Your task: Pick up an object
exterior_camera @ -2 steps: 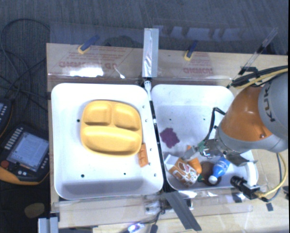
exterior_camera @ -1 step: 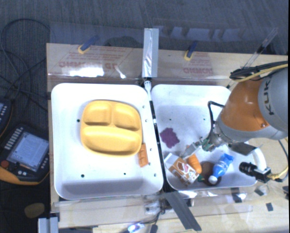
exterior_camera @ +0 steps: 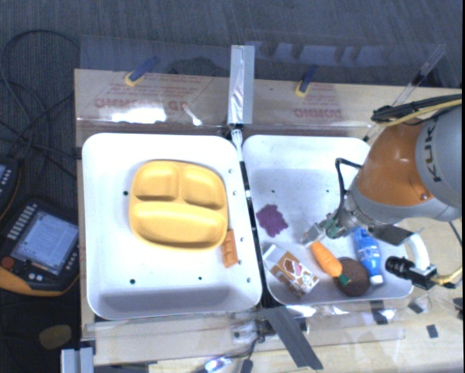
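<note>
Down in the right bin (exterior_camera: 295,158), the end effector (exterior_camera: 333,228) is hovering just above the carrot (exterior_camera: 326,257), with the blue bottle (exterior_camera: 367,253) just beside it. Whether it is open or closed I cannot tell, and nothing is looking lifted, so the pick seems not yet done. Sharing that bin are a purple grape bunch (exterior_camera: 273,219), a brown snack box (exterior_camera: 295,273) and a dark round fruit (exterior_camera: 354,278). Over in the left bin (exterior_camera: 108,286), a yellow divided tray (exterior_camera: 178,203) is lying beside a small orange piece (exterior_camera: 230,249).
</note>
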Robot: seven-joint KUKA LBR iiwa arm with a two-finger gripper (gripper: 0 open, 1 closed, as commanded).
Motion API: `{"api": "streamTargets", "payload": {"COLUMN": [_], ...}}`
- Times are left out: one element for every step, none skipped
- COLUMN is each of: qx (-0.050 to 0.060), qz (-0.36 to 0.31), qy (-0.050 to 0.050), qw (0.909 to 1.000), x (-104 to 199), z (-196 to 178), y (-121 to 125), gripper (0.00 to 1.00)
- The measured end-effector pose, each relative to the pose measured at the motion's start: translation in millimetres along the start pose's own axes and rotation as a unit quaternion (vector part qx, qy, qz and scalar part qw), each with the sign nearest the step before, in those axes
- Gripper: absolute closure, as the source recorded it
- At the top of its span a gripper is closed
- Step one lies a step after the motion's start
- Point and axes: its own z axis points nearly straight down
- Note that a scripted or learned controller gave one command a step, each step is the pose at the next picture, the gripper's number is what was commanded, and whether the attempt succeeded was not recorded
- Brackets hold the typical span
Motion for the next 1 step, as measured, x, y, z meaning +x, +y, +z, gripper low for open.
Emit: {"api": "streamTargets", "payload": {"qx": [0.007], "qz": [0.051], "qy": [0.002], "qw": [0.9987], "x": [38.3], "z": [-119.5], "y": [79.7], "gripper": [1.0]}}
